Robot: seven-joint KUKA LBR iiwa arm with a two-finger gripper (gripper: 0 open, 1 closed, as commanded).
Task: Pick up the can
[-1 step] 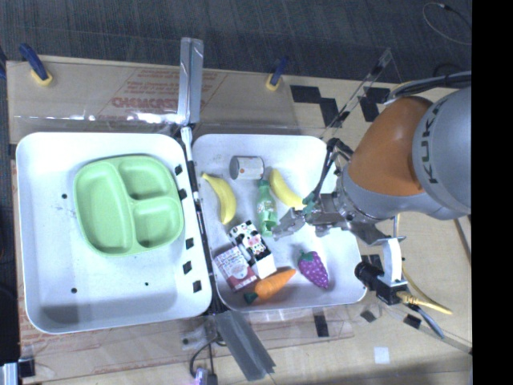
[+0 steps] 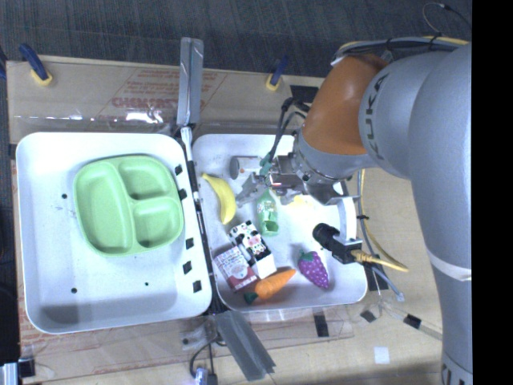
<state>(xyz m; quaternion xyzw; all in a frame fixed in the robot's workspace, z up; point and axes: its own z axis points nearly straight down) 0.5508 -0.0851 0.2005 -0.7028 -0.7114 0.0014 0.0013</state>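
Right bin (image 2: 240,146) – red-and-white can (image 2: 233,266) lying beside carrot (image 2: 273,283).

Green divided plate (image 2: 128,203) sitting in the left bin (image 2: 40,295). Over in the right bin (image 2: 353,291): banana (image 2: 222,196), carrot (image 2: 272,284), purple grapes (image 2: 314,269), small green bottle (image 2: 268,215).

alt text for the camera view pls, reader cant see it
A grey and orange robot arm reaches from the right over the right bin, its gripper just above a green bottle among a banana, carrot and purple grapes. The left bin holds a green divided plate.
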